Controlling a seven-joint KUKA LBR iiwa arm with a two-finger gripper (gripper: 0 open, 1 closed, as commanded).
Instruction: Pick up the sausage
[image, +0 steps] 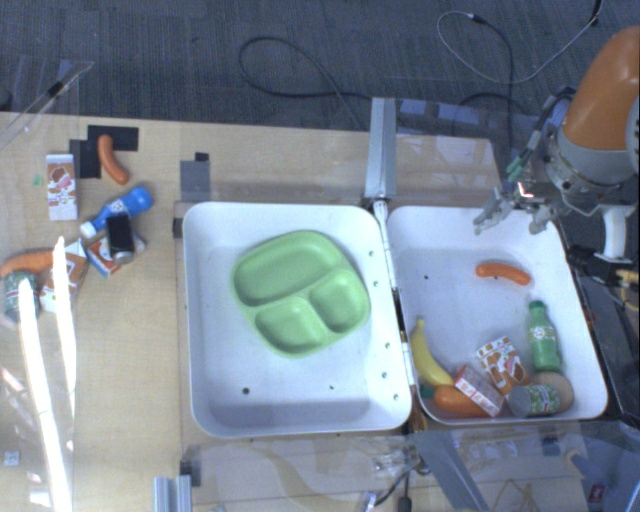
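Gripper (516, 214) hangs over the right bin's (590, 345) far edge with its 2 fingers spread, nothing between them. Just nearer lies the sausage (503, 271), alone on bare floor in the bin's far half. It looks light, smooth, perhaps slippery; grip its middle, across the width. Its long axis runs left-right, slightly tilted.

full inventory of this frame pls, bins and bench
sausage: 1, orange-red, right bin, lying apart from the pile
banana: 1, yellow, right bin, left edge
bottle: 1, green, right bin
can: 1, green label, right bin, front corner
carton: 1, brown-white, right bin
plate: 1, green, three compartments, left bin
left bin: 1, white
right bin: 1, white
bench sausage: 1, orange, far left
gripper: 1, grey, over right bin's far edge
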